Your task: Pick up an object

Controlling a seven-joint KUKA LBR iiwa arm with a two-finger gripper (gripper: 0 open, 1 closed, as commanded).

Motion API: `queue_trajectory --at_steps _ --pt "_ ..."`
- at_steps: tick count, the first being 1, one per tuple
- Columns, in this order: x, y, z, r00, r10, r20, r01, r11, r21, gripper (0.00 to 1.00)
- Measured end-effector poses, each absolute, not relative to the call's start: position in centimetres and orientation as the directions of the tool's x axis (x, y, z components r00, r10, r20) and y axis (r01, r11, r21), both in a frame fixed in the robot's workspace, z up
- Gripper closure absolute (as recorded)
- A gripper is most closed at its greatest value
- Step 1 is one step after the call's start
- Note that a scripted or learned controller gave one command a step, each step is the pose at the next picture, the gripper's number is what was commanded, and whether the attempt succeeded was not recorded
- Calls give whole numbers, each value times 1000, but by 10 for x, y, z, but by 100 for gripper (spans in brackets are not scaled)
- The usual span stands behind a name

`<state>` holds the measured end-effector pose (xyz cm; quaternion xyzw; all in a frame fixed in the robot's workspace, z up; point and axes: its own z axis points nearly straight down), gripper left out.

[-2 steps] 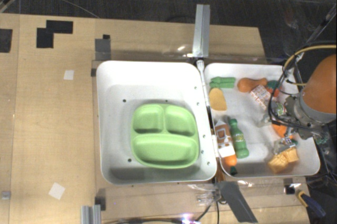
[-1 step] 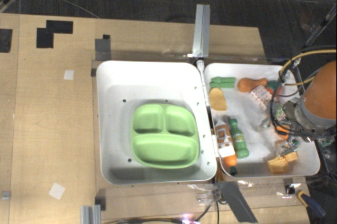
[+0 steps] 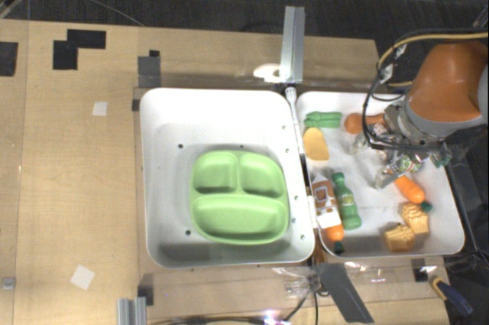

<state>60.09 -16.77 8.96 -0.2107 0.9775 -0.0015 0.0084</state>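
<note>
Orange carrot lies just below the gripper, near the right bin's right edge, long axis slanting down-right; grip state cannot be told.

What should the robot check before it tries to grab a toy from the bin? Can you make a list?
1. Gripper is over the right bin: ok.
2. A toy is close below it, the orange carrot: ok.
3. Gripper is open enough for the carrot: cannot tell.
4. Carrot has room around it; the tan toy lies close: cannot tell.
5. Green bottle lies away from the gripper: ok.
6. Green tray sits in the left bin, out of the way: ok.
</note>
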Motion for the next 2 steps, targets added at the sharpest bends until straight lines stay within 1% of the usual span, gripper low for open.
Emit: queue_trajectory --at_steps 1,2 --pt "501 -146 91 -898 -440 -14 -440 898 -10 0" --pt "528 -186 90 -932 -362 -16 -362 932 -9 0"
